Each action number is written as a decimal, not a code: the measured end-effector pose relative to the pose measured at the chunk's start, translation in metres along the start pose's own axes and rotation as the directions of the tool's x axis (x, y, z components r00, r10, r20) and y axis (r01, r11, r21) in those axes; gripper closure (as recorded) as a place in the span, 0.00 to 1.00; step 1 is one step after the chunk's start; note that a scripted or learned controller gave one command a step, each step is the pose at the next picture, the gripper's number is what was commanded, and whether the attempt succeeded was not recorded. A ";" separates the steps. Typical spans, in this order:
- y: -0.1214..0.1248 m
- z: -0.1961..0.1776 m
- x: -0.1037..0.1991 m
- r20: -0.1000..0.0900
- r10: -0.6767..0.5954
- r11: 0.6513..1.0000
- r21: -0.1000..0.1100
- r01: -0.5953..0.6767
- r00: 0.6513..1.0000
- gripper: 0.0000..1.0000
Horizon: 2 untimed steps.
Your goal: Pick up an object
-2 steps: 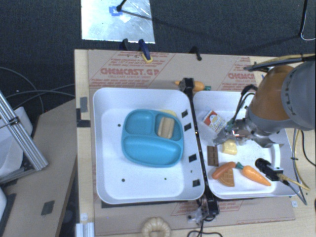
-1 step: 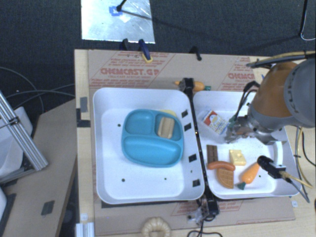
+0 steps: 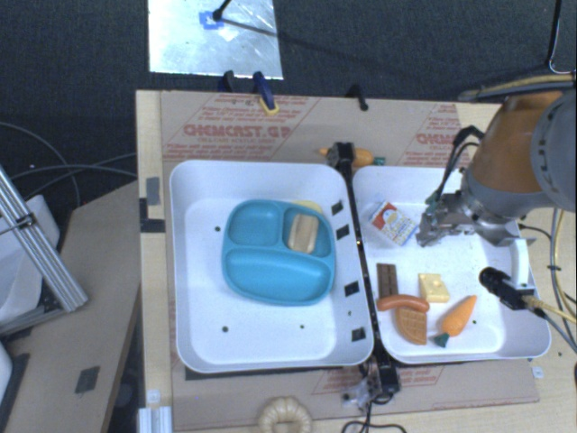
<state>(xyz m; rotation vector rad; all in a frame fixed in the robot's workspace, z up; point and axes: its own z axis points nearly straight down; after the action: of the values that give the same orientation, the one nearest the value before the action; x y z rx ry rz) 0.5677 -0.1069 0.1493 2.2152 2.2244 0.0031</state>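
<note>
My gripper (image 3: 431, 231) hangs over the right bin (image 3: 527, 336), in its upper middle, just right of a small red, white and blue carton (image 3: 391, 223). Nothing shows held in it. Below it in the same bin lie a yellow cheese block (image 3: 434, 288), a brown chocolate bar (image 3: 387, 280), a red sausage (image 3: 402, 303), a tan waffle piece (image 3: 413, 325) and an orange carrot (image 3: 456, 317). The left bin (image 3: 194, 332) holds a blue divided plate (image 3: 270, 273) with a tan bread piece (image 3: 304, 233) in its upper right compartment.
The divider between the two bins (image 3: 359, 269) carries black clips. An orange item (image 3: 361, 158) sits behind the bins on the cardboard base. A metal frame (image 3: 36, 260) stands at the far left.
</note>
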 end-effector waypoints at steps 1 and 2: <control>0.000 -0.057 0.008 0.000 0.000 1.000 0.001 0.000 1.000 1.00; 0.001 -0.075 0.008 0.000 -0.001 1.000 0.000 0.001 1.000 1.00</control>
<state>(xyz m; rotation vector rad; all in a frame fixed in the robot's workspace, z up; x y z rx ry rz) 0.5688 -0.0989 0.2246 2.2145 2.2255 0.0031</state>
